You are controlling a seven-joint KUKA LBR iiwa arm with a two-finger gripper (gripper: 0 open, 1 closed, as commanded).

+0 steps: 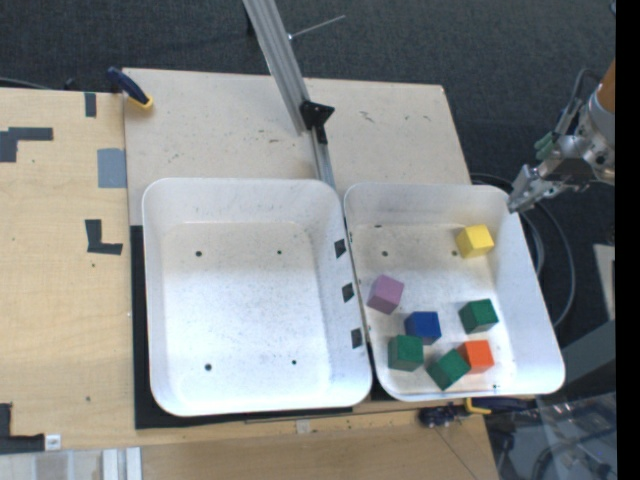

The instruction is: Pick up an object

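Claw (524, 194), grip state impossible to tell, hangs just outside the right bin (530, 298), near the yellow cube (475, 240).

From where I stand, there is no writing to read anywhere: no label, brand, number or sign on any surface.
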